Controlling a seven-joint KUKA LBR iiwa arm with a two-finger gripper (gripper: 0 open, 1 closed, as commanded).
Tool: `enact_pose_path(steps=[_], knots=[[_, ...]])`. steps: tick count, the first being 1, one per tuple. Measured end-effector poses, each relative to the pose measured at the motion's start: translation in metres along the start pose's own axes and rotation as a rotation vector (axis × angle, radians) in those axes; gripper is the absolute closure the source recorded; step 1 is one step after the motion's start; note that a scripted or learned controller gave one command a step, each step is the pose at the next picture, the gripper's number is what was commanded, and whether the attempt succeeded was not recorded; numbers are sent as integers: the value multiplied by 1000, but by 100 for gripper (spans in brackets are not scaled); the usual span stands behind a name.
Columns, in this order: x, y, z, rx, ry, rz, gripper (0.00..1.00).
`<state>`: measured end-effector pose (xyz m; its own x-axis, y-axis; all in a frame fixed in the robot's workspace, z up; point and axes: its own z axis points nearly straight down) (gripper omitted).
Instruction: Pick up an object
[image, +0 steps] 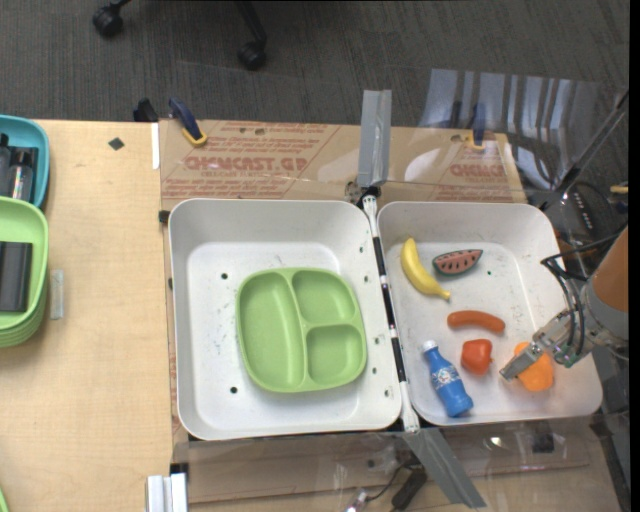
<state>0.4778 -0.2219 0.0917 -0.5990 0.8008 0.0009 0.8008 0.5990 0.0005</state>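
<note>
The right bin (570, 400) holds several toy foods: a yellow banana (422, 270), a watermelon slice (457, 262), an orange-red sausage (476, 320), a small red pepper (477, 355), a blue bottle (445, 378) and an orange fruit (538, 375). My gripper (541, 358) is low over the right bin's near right corner, right on top of the orange fruit, which it partly covers. The arm enters from the right edge. Whether the fruit is gripped is not visible.
The left bin (200, 300) carries a green three-compartment plate (300, 328). A metal divider (380, 290) separates the bins. Cardboard lies behind them. Green and teal trays (20, 250) are stacked at the far left of the wooden bench.
</note>
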Motion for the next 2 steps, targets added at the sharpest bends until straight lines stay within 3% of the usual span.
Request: enact_pose_path(steps=[1, 2], knots=[[3, 3, 0, 0, -1, -275, 0], [0, 1, 0, 0, -2, -337, 0]])
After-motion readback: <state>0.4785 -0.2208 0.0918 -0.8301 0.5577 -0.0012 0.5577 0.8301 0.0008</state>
